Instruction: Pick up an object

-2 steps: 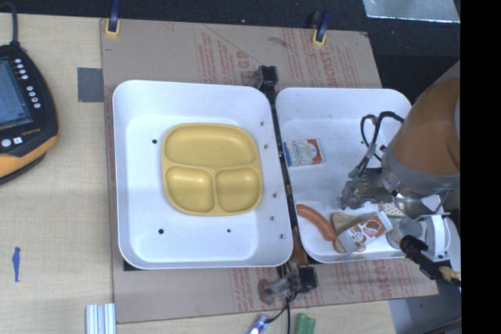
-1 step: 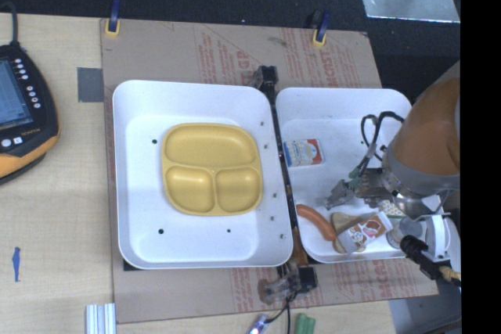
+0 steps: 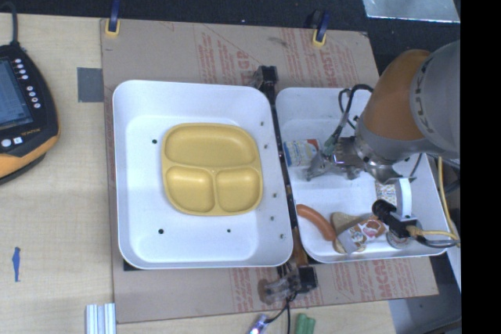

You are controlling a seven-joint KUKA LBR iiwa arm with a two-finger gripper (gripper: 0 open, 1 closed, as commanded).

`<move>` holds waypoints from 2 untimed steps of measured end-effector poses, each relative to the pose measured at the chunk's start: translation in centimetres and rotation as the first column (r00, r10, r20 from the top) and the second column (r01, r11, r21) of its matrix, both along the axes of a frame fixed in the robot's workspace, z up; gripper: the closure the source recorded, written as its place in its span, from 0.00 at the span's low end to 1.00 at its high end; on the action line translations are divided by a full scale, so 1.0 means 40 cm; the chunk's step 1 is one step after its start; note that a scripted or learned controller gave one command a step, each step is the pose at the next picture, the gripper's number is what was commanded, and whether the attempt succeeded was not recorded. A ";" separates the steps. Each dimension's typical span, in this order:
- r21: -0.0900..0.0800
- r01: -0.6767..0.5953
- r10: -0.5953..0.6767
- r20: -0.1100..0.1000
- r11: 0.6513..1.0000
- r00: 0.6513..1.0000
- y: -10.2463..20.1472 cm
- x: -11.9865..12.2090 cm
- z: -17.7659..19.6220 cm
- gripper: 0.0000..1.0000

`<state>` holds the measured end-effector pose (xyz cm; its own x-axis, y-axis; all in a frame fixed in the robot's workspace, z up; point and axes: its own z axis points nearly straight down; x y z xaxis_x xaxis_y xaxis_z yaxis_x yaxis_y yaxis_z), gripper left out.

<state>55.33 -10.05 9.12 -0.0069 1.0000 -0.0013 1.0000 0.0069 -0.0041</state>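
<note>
The end effector (image 3: 322,165) is lowered into the right bin (image 3: 307,107), just beside a small printed packet (image 3: 298,150); whether its fingers are open cannot be told. An orange sausage-shaped object (image 3: 315,220) lies at the near edge. A yellow divided plate (image 3: 211,168) sits in the left bin (image 3: 133,168).

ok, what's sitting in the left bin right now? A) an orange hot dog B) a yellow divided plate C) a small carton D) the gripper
B: the yellow divided plate lies in the middle of the left bin, while the gripper and the orange hot dog are in the right bin.
</note>
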 end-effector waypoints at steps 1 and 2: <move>0.001 0.006 -0.006 0.003 1.000 1.000 -0.281 0.075 0.039 0.00; 0.001 0.002 -0.002 0.000 1.000 1.000 -0.279 -0.184 0.001 0.00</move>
